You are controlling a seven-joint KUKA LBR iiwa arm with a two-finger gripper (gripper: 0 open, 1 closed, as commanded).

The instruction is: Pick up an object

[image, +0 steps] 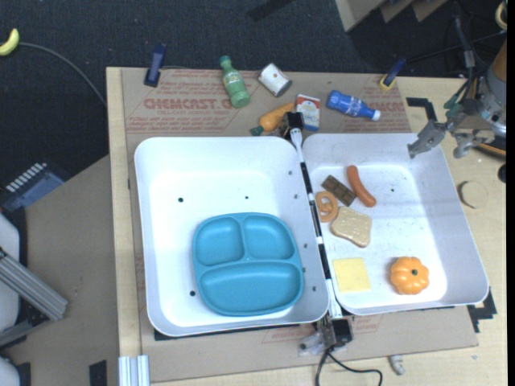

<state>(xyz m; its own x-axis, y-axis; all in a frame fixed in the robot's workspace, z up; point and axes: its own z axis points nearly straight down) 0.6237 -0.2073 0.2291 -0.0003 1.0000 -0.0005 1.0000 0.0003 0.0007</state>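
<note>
Toward the left bin's near edge sits a blue divided plate, too broad and flat to pinch, while the right bin crowds a pretzel, toast and sausage mid-bin, so a descent could nudge neighbours. Over that bin's far right corner hovers the claw, empty, its spread unclear; the pumpkin might roll.

White bins; blue tray; orange pumpkin; yellow cheese; tan bread; red-orange sausage; brown bar; green bottle; blue bottle; tan tabletop with red lettering.
</note>
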